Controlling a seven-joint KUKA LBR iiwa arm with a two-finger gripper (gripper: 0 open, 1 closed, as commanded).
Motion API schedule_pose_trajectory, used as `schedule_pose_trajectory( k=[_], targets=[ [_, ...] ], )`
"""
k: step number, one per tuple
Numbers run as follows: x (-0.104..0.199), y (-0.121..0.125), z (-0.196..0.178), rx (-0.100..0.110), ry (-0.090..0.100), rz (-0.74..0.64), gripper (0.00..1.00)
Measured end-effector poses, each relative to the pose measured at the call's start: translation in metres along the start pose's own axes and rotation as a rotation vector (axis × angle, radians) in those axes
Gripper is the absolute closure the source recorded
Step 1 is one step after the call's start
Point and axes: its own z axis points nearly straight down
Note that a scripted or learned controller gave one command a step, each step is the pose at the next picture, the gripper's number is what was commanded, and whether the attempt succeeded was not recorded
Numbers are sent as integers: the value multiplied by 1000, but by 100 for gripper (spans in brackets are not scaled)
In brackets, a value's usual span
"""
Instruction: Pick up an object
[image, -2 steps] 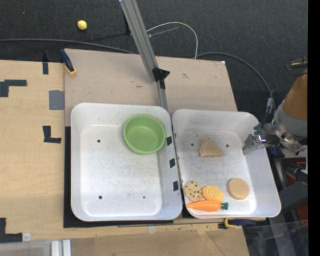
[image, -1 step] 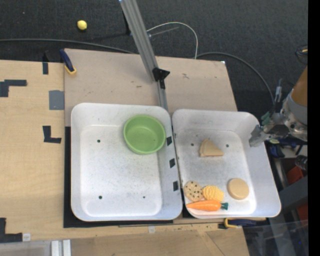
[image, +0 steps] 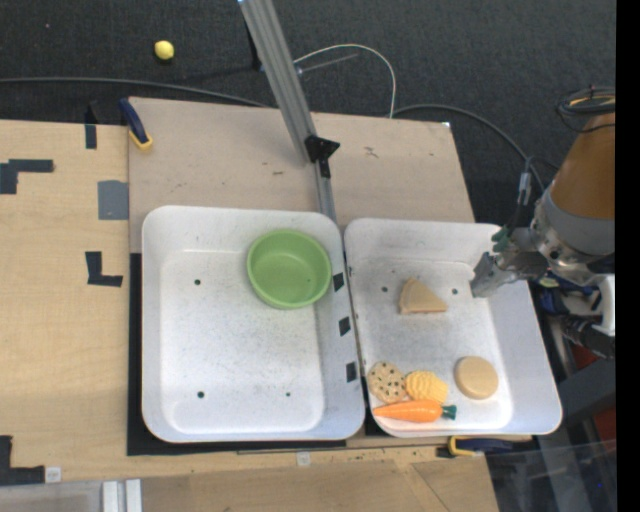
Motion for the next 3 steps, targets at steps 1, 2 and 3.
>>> schedule_pose_trajectory(
  k=[1, 2, 3],
  targets=[
    [52, -1, 12, 3, 0, 1, 100],
    [96, -8, 20, 3, -1, 1, 100],
    [160, -14, 23, 3, 0, -2, 100]
  ],
)
